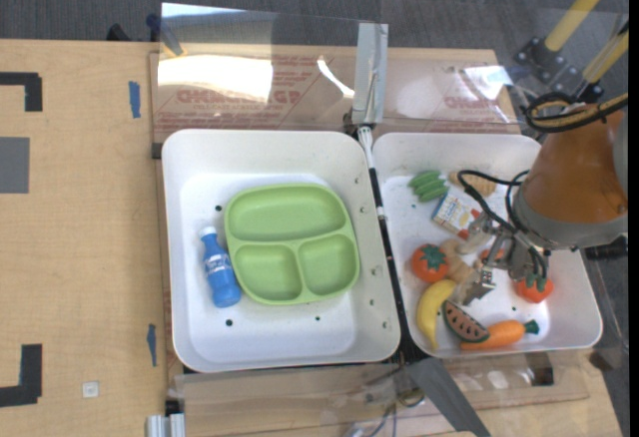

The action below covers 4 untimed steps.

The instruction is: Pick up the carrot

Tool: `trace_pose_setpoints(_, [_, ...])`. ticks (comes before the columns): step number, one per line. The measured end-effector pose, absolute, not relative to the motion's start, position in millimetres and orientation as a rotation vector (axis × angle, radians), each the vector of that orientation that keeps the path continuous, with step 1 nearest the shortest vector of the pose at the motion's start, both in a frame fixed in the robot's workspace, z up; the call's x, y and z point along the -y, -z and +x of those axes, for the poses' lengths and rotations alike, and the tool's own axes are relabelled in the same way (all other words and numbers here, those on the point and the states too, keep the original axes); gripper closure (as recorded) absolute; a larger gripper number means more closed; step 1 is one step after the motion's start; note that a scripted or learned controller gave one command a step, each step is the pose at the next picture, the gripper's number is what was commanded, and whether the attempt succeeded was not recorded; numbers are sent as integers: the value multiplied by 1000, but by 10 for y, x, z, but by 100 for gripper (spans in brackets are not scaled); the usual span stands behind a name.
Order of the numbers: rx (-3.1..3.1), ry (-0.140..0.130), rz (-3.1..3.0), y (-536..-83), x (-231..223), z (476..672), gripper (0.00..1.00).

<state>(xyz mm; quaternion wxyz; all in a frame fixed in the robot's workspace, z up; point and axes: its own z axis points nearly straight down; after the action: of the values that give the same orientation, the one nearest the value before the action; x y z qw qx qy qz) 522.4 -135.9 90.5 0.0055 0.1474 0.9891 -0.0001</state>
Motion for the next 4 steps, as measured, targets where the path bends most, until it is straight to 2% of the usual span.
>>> trace_pose_setpoints(1, [-3114, 1, 182, -915, 1509, 4872, 0])
trace_pose_setpoints(2, [-3123, 9, -67, -910, 1289, 5229, 0])
trace_pose_setpoints(3, [-3105, -2, 403, -1860, 446, 5012, 0])
trace_pose_setpoints(4, [-3079, 2, 593, -1664, 1207, 5606, 0])
